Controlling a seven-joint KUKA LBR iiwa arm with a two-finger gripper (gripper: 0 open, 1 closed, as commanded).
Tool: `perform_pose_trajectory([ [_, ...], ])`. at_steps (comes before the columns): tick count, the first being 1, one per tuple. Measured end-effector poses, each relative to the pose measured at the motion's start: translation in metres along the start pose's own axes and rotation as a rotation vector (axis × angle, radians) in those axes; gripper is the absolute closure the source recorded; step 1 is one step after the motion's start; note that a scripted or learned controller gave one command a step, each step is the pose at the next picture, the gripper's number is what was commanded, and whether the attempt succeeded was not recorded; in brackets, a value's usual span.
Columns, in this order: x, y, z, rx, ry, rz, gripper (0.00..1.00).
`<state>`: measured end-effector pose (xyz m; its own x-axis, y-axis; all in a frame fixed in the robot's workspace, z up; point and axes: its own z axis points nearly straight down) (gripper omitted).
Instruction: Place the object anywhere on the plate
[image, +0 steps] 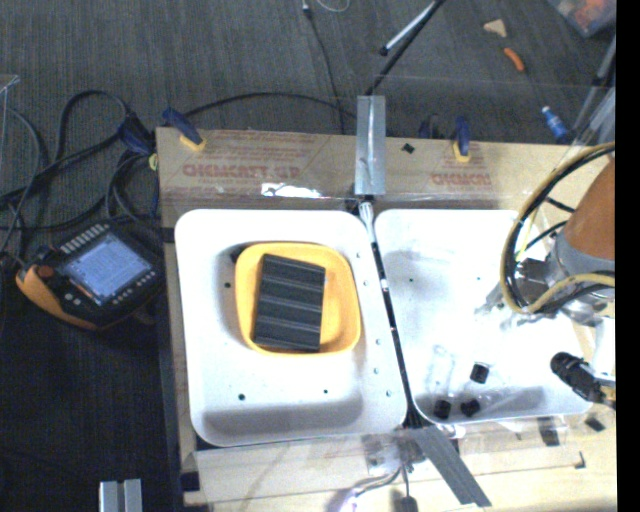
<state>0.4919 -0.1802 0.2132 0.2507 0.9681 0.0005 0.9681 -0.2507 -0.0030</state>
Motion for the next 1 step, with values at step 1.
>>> perform_pose_trajectory([
  [1,0.0,0.0,0.0,0.0,0.0,0.0,0.0],
])
